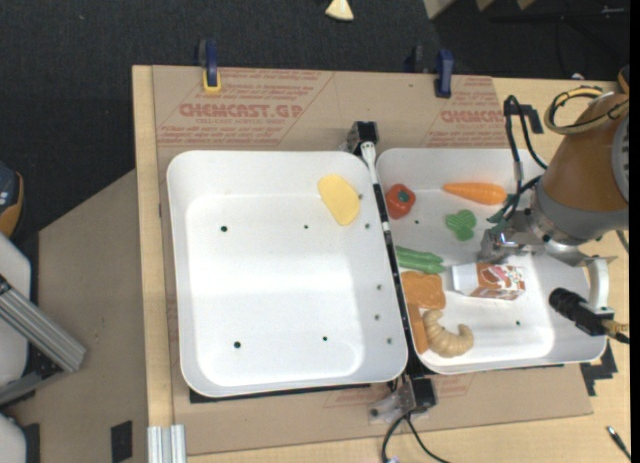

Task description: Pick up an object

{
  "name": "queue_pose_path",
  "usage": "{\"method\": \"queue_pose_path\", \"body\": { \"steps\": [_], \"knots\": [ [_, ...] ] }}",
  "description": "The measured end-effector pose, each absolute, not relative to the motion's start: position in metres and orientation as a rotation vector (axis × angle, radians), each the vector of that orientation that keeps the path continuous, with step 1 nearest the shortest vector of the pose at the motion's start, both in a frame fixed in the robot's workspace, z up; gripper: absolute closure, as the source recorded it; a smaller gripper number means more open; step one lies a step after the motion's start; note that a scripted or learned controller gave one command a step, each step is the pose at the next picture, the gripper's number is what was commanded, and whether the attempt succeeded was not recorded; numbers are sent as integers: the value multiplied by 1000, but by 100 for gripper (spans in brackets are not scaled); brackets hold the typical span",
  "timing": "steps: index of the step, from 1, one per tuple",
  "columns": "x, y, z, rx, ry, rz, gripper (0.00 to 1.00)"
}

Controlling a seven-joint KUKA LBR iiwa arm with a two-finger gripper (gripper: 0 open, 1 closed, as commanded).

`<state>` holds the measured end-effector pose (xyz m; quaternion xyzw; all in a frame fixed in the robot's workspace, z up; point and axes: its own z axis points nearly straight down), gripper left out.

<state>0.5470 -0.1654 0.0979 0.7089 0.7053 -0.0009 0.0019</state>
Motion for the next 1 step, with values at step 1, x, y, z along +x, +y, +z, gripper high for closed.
{"method": "queue_pose_path", "body": {
  "steps": [1],
  "knots": [
    [601, -96, 117, 2210, 2228, 7, 100]
  ]
}}
